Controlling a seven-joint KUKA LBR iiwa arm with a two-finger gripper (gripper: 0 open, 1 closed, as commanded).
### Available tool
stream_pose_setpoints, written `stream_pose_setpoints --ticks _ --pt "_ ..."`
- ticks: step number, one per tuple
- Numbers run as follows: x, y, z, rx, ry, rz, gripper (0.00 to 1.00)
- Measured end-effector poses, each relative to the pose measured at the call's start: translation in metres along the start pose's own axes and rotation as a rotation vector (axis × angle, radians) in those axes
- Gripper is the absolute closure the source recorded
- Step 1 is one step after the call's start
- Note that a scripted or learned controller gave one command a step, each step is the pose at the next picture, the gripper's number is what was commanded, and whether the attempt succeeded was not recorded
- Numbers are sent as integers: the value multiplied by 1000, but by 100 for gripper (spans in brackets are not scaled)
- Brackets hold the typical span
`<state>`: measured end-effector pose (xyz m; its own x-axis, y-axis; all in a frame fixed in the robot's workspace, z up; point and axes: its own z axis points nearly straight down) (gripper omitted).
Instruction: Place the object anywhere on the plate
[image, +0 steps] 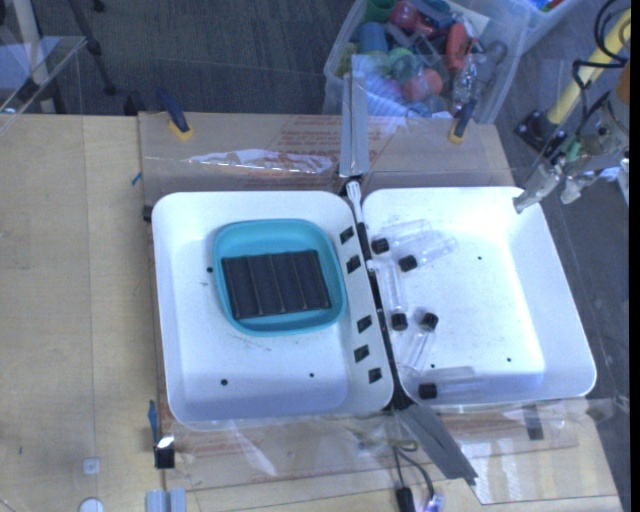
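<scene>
- A teal plate (277, 277) sits in the left bin (190, 380), carrying a dark ribbed slab (275, 283) (the object, seemingly).
- The right bin (520, 300) holds clear vials with black caps (408, 263).
- End effector (550, 180) hovers at that bin's far right corner; grip unreadable.

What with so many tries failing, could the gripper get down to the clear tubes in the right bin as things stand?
Probably yes. The gripper hangs over the right bin's far right corner, and the clear tubes lie uncovered along its left side.
</scene>
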<state>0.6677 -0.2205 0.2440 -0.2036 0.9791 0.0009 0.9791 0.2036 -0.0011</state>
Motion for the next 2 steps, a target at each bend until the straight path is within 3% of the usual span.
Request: stream_pose_setpoints --ticks 1,2 --pt "-3 -1 -63 -6 -3 49 0" --pt "3 1 -19 -2 0 -155 0"
